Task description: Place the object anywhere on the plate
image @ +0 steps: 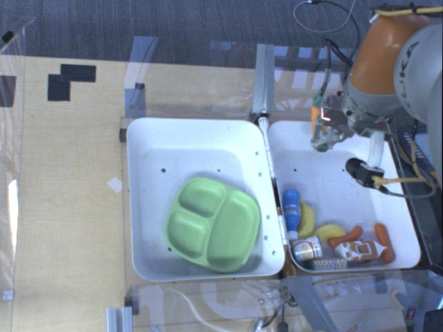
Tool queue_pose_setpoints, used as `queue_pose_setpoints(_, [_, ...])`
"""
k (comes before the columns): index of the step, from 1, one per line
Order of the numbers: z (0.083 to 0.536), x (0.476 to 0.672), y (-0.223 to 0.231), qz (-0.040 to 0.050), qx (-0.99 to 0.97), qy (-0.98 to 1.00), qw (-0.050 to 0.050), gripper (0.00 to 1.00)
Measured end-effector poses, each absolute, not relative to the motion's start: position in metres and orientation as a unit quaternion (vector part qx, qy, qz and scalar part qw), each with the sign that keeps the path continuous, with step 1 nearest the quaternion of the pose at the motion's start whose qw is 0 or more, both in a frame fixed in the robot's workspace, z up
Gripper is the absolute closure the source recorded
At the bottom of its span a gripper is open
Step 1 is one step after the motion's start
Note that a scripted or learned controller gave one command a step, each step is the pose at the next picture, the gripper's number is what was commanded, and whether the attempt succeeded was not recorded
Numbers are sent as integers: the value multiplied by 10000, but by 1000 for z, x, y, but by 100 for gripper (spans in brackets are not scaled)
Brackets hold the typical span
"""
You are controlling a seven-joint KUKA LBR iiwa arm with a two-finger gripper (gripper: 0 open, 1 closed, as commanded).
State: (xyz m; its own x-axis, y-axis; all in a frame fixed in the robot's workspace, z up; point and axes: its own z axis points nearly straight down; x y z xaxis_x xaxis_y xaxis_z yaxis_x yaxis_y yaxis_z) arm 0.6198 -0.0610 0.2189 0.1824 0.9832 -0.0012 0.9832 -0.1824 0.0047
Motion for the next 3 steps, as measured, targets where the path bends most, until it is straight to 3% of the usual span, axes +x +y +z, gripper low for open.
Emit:
queue_pose_setpoints(1, [198,608,-14,21,6736,7391,19,100])
queue_pose_setpoints(2, [201,572,62,17,6630,7486,11,100])
queue_pose_setpoints(3, [183,534,128,17,5254,8508,10,100])
